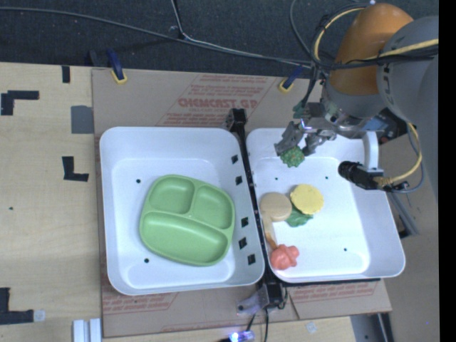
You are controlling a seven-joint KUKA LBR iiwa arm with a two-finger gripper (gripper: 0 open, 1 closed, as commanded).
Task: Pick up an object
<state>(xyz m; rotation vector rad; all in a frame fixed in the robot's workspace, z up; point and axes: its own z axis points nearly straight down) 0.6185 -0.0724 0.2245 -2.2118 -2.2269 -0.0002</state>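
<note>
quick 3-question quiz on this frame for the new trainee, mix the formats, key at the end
1. True or false: the green divided plate lies in the same bin as the yellow piece.
2. Which item is between the gripper fingers? A) the orange-red piece B) a small green leafy piece C) the tan round piece
3. Fill in: the tan round piece sits directly ____ of the yellow piece in the camera view.

Key
1. False: the plate is in the left bin, the yellow piece in the right bin.
2. B
3. left
</note>
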